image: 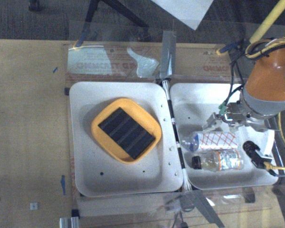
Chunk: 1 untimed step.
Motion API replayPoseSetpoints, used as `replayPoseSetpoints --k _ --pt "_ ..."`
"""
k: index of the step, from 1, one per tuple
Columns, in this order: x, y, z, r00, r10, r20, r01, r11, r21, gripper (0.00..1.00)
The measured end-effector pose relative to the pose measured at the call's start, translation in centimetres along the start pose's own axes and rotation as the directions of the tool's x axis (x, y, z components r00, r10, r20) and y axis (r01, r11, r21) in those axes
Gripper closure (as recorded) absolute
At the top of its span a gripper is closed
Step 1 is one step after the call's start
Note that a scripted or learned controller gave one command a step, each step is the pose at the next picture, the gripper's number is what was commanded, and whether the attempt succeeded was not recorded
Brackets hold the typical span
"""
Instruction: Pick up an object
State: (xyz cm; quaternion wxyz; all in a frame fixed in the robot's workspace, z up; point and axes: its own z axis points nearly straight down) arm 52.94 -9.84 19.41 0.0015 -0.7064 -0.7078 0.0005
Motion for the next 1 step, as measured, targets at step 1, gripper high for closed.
replayPoseSetpoints --k 1 --pt "0.05 -0.21 7.36 0.998 -0.055 0.003 0.055 0.998 -0.006 0.0"
